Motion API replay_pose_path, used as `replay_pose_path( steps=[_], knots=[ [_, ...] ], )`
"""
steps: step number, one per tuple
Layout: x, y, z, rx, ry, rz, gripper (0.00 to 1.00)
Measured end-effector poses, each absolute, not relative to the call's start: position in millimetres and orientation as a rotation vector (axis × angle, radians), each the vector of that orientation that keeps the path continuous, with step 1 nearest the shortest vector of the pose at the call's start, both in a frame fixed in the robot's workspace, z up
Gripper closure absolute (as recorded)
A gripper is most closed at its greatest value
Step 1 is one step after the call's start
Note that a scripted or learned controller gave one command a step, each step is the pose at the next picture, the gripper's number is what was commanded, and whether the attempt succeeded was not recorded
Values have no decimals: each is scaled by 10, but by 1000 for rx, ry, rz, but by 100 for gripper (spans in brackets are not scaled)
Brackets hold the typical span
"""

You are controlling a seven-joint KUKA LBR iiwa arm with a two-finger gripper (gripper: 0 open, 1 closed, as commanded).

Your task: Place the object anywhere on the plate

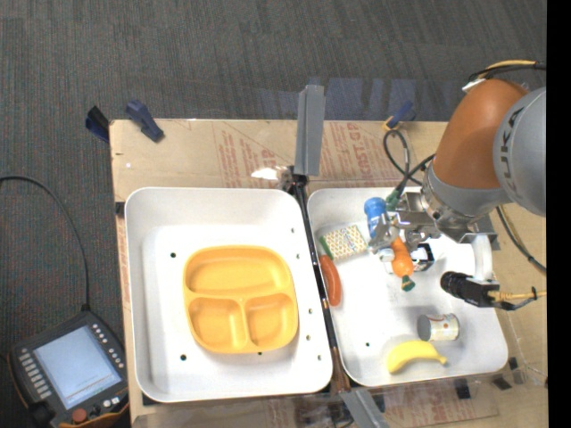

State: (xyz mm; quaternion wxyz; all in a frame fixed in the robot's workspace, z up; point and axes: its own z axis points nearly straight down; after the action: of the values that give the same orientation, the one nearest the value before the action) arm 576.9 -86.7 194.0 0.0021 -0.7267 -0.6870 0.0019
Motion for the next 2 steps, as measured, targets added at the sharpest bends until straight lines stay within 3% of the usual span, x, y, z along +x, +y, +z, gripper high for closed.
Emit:
replay_pose_path(
  steps=[1,2],
  knots=[
    [5482,-235,1928,-2087,-2341,6,100],
    [5075,770,1848,-2240,-2195,9,100]
  ],
)
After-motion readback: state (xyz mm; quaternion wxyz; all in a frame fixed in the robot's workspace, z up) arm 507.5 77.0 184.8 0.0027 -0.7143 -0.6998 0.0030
